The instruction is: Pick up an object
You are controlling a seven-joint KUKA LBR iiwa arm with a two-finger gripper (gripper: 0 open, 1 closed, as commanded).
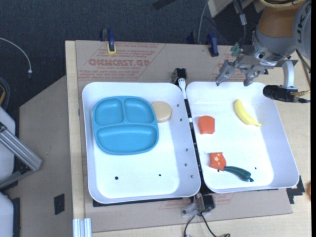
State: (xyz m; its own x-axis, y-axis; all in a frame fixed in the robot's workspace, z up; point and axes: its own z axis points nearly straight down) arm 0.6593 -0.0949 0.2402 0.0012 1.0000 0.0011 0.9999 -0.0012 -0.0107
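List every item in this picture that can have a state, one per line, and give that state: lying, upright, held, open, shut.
Claw: open, holding nothing, above the right bin's far rim.
Banana: lying loose in the right bin.
Orange block: resting flat, untouched.
Red piece: lying flat, touching the green piece.
Blue divided plate: right way up in the left bin.
Tan disc: flat, beside the plate.

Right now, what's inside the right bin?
The right bin holds a banana, an orange block, a red piece and a green pepper. Nothing looks covered; the gripper hovers above its far rim.
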